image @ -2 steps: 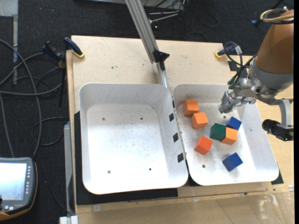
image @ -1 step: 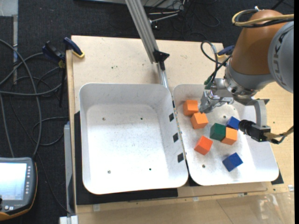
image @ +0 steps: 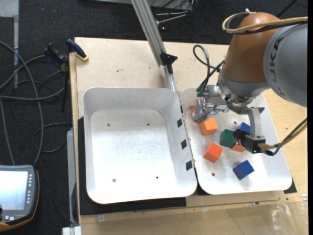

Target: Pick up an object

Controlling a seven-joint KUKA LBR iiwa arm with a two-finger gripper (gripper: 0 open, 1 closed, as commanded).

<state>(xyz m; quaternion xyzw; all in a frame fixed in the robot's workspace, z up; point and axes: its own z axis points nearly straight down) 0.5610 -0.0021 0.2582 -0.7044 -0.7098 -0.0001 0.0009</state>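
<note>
Leftmost, the left bin (image: 132, 146) sits on the counter (image: 122, 62), touching the right bin (image: 274, 177) along its edge. Right of that shared edge, inside the right bin: an orange cube (image: 209, 126) nearest the edge, a second orange cube (image: 212, 152) below it, a green cube (image: 227, 138) further right, then a blue cube (image: 243, 170). Gripper (image: 208, 112) hangs just above the first orange cube; whether its fingers are open or closed cannot be told, and no cube is seen held.

coloured blocks (image: 213, 152) in right bin (image: 274, 180)
</note>
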